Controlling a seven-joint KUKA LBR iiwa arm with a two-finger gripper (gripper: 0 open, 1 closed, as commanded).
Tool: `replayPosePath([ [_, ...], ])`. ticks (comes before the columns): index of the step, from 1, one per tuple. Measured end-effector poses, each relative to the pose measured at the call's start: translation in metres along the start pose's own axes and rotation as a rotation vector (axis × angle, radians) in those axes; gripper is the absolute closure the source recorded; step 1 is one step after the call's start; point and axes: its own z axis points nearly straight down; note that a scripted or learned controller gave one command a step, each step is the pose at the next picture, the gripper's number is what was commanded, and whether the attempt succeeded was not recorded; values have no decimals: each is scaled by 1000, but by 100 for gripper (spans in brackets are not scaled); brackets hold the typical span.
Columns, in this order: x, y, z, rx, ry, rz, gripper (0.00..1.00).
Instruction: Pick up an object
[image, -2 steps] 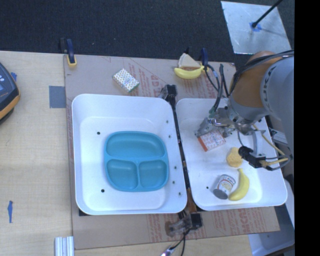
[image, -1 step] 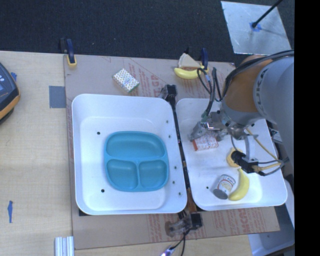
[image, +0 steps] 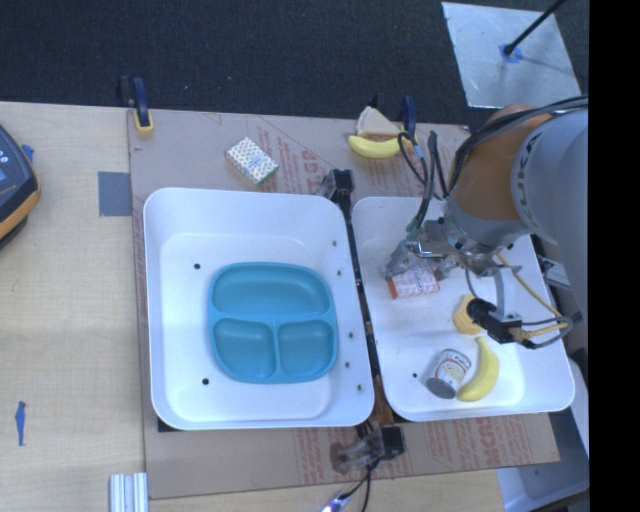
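My gripper (image: 412, 260) hangs low over the upper left part of the right bin (image: 540, 395), at the end of the grey arm with its orange band (image: 490, 180). Just under and in front of it lies a small orange and white packet (image: 414, 286). I cannot make out whether anything is touching the packet. Nearer the front of the same bin lie a yellow banana (image: 483, 372), a small round can (image: 447, 371) on its side, and a yellow piece (image: 465, 316) partly covered by a black cable.
The left bin (image: 170, 300) holds a blue divided plate (image: 271, 322). Behind the bins on the cardboard lie another banana (image: 374, 146) and a small patterned box (image: 251, 160). A dark device (image: 14, 185) sits at the far left. Cables trail from the arm over the right bin.
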Motion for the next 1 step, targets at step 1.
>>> replayPosePath([
  [1,50,-39,-90,-5,2,2,100],
])
